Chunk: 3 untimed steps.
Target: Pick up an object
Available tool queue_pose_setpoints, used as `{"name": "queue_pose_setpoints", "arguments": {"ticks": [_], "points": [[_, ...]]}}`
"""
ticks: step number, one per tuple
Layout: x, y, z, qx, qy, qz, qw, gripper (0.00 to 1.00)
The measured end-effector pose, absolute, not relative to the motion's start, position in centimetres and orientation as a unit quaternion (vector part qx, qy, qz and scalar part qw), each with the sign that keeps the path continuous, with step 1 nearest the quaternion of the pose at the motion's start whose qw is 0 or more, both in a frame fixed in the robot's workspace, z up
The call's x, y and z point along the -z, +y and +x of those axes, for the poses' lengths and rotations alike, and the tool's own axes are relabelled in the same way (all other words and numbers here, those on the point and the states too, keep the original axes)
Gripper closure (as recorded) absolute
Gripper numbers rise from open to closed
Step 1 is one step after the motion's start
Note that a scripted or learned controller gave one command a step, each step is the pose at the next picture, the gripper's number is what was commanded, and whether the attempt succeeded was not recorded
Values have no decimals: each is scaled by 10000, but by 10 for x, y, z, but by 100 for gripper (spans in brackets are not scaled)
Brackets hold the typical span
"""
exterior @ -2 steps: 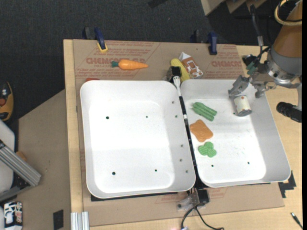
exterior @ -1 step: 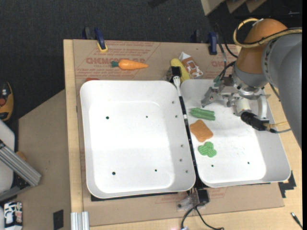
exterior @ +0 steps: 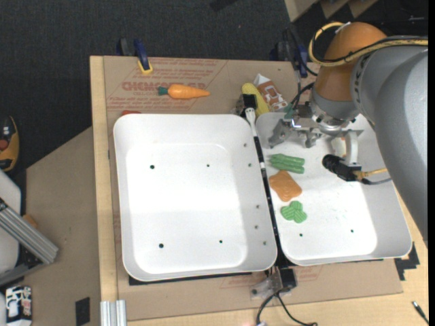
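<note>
Worktop point(exterior: 102, 182): brown board carrying two shallow white bins side by side.
Left bin point(exterior: 183, 195): white floor with a few dark dots.
Carrot point(exterior: 182, 92): orange toy, lying on the board beyond the left bin's far rim, long axis left to right. Outside both bins.
Yellow piece point(exterior: 252, 94): at the far end of the seam between the bins, beside a brown-and-white item point(exterior: 272, 95). Too cluttered to name surely.
Right bin point(exterior: 340, 240): holds three small things, all in its left half close to the seam.
Green pod point(exterior: 286, 162): farthest of the three; long axis runs left to right, slightly tilted.
Orange piece point(exterior: 285, 185): flat, just near of the pod, close but apparently apart.
Green clump point(exterior: 293, 213): nearest the camera, just near of the orange piece.
Gripper point(exterior: 293, 133): low over the far-left corner of the right bin, arm coming in from the right.
Jaws: cannot tell whether open or closed; nothing visibly between them.
Key relation: the pod lies just near of the jaws and barely left or right of them; likeliest target by closeness.
Judgement: a short move toward the camera and down; closing across the pod's short width should suit.
</note>
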<state>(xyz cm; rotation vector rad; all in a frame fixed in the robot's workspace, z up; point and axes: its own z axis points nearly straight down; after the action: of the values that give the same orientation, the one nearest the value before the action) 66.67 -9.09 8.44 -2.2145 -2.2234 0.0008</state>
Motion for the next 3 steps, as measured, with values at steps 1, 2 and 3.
{"name": "queue_pose_setpoints", "arguments": {"ticks": [1,2,3], "points": [[-96,-94,667,2,-7078,-7064,-2,100],[-126,-109,658,4,-7069,-7074,-13,100],[-83,-126,666,-6,-7068,-7075,0,100]]}}
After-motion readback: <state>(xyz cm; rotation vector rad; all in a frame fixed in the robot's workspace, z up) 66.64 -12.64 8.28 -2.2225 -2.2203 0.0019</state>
